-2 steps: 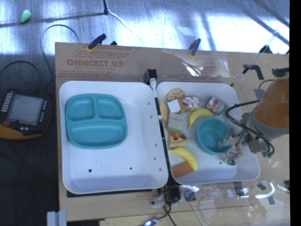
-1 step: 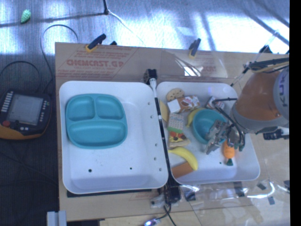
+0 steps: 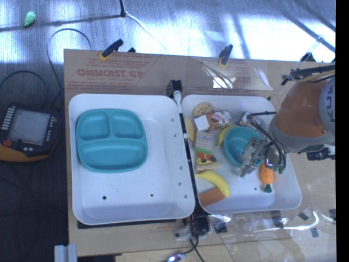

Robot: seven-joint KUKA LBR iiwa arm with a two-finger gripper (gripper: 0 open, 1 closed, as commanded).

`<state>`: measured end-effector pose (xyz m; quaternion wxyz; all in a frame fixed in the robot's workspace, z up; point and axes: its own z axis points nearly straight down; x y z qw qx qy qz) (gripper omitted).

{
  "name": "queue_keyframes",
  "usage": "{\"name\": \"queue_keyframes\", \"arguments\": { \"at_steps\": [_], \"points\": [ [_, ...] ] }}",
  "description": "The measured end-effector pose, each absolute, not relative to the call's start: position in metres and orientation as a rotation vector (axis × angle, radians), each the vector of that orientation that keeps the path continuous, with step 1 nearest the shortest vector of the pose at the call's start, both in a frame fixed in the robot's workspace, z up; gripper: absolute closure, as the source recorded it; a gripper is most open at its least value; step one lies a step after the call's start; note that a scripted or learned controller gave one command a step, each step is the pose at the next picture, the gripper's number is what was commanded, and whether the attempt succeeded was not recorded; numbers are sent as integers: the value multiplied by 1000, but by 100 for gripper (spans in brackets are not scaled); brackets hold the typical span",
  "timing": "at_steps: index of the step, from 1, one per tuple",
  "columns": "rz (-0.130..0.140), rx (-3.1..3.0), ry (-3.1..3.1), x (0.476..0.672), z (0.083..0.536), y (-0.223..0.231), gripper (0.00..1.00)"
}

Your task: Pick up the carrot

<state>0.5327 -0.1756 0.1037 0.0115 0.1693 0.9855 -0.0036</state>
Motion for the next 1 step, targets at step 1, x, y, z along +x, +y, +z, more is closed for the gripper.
{"name": "queue_keyframes", "arguments": {
  "at_steps": [1],
  "points": [
    [5,297,3120,503,186,-56,100]
  ]
}}
